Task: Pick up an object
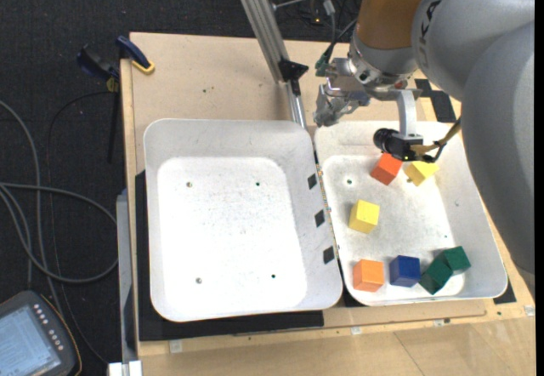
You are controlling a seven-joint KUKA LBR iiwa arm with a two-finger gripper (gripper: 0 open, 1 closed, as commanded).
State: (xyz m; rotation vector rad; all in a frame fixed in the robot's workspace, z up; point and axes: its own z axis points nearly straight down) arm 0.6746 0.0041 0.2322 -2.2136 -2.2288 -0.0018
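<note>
- Nearest my camera, along the right bin's (476, 221) front wall: an orange cube (368, 274), a blue cube (405, 270), and two green blocks (445, 269) touching each other.
- Gripper (333, 113): I see it hanging over the back left corner of the right bin, just beside the seam with the left bin (170, 196); whether its tips are spread or closed I cannot tell, and I see nothing pinched.
- Closest candidates: an orange-red cube (387, 168), tilted, lies toward the camera and to the view's right of the gripper; a small yellow block (419, 171) sits just beside it, further right.
- Next outward: a yellow cube (365, 216) stands alone mid-bin, well apart from its neighbours.
- Judgement: the move runs forward and rightward into the bin; I rate the isolated yellow cube the cleanest pick.
</note>
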